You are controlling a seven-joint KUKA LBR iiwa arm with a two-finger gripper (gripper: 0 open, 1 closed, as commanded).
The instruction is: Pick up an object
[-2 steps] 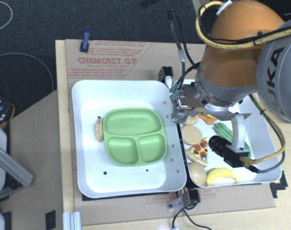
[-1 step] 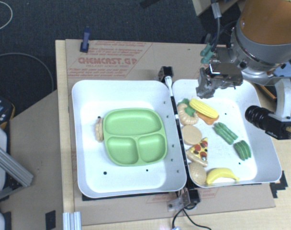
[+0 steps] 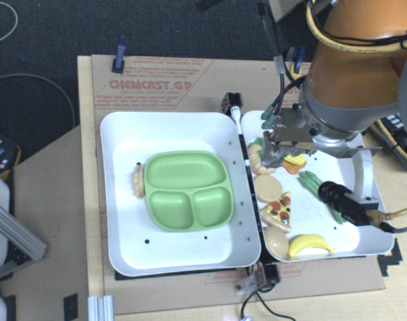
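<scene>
over the right bin (image 3: pixel 364 246), far end: gripper (image 3: pixel 278 154) down among the toy food, wrist blocks it, can't tell jaw state. nearest items: orange/yellow piece (image 3: pixel 295 162) just beside it, tan ridged piece (image 3: pixel 257 159) on the other side. further toward camera: round cracker (image 3: pixel 268 188), pizza slice (image 3: pixel 280 210), banana (image 3: pixel 309 245), green veg (image 3: pixel 318 186). left bin (image 3: pixel 116 179) holds green divided plate (image 3: pixel 189 190), tan item (image 3: pixel 138 180) touching its left edge.
</scene>
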